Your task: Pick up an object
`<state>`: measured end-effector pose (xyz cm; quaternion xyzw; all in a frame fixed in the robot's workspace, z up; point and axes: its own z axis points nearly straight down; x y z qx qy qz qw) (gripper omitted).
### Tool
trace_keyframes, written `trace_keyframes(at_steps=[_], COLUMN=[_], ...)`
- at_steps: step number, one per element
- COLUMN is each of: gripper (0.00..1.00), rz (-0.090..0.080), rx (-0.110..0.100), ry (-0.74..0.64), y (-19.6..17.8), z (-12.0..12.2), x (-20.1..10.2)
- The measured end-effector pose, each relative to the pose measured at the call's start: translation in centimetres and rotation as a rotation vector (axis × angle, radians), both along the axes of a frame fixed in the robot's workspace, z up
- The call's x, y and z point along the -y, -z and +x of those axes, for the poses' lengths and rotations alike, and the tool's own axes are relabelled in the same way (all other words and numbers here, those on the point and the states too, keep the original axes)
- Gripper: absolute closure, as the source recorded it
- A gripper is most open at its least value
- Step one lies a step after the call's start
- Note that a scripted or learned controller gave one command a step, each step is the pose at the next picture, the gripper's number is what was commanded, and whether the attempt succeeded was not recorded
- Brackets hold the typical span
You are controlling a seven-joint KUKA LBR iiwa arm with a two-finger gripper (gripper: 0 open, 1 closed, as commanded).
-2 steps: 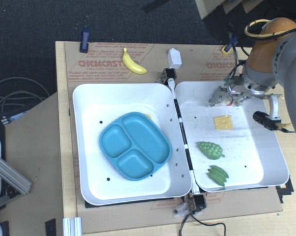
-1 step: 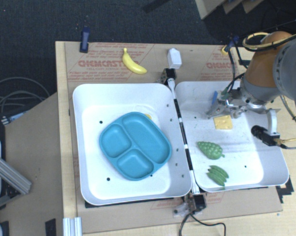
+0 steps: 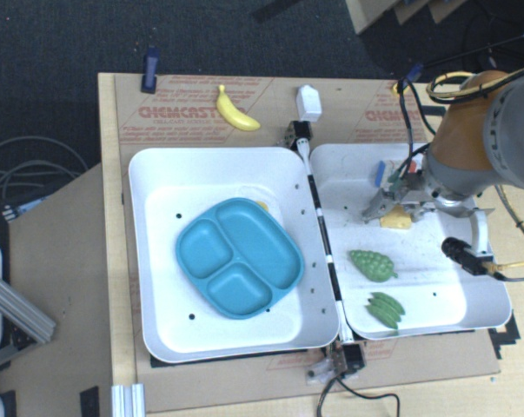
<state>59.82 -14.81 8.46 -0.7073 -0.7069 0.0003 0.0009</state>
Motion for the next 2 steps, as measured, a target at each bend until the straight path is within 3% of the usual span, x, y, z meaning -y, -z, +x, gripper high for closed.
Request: trace_keyframes(at_steps=[1,2], gripper=[1.00,0.00], rz=[-0.004,-0.002], rx=[0.009,0.003], ry=[0.002,0.001], y=[-1.34,-1.04], z=[0.24,0.06], x=[0.17,0.06])
